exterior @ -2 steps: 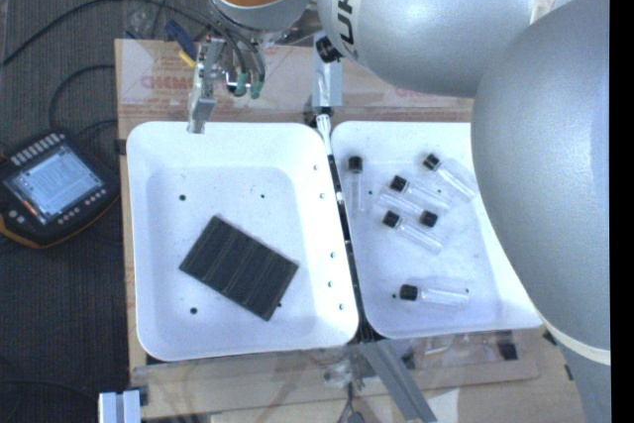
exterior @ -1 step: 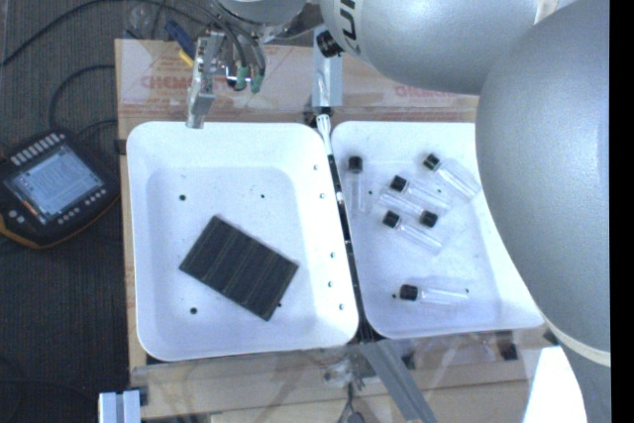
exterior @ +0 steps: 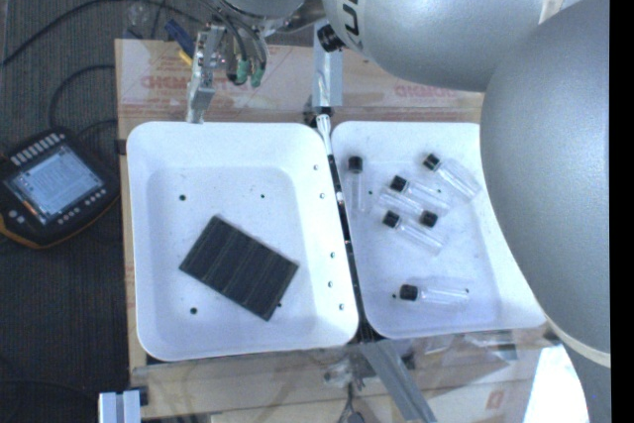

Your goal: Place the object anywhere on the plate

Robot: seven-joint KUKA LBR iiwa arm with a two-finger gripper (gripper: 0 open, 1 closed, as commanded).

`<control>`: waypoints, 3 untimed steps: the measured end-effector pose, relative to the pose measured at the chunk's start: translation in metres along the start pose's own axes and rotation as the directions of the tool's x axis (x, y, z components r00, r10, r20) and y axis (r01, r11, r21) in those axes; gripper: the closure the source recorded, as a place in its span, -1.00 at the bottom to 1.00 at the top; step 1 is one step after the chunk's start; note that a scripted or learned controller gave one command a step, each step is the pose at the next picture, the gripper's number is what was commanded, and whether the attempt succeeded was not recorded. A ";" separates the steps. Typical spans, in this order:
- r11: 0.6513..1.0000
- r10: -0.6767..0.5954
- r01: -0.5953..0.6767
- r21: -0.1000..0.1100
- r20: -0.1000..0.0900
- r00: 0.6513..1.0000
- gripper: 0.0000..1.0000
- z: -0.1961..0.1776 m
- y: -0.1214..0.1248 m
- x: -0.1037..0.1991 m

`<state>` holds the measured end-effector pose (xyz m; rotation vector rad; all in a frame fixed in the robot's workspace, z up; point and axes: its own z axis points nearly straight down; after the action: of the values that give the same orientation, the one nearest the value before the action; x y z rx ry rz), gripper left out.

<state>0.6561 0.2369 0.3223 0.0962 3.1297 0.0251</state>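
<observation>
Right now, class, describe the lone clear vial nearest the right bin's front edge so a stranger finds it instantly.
Start at the right white bin. Five clear black-capped vials cluster toward its back. The sixth clear vial lies alone near the front edge, sideways, cap pointing left.

Arm (exterior: 475,5) cut off at top and right edges, hiding right bin (exterior: 495,312) far side.
</observation>
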 end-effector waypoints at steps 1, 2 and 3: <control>1.000 0.000 0.000 -0.004 0.002 1.000 1.00 -0.009 0.001 -0.001; 1.000 0.001 -0.001 -0.008 0.004 1.000 1.00 -0.019 0.002 -0.002; 1.000 0.001 -0.001 -0.012 0.007 1.000 1.00 -0.028 0.003 -0.003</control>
<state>0.6589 0.2394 0.3506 0.0981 3.1224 0.0441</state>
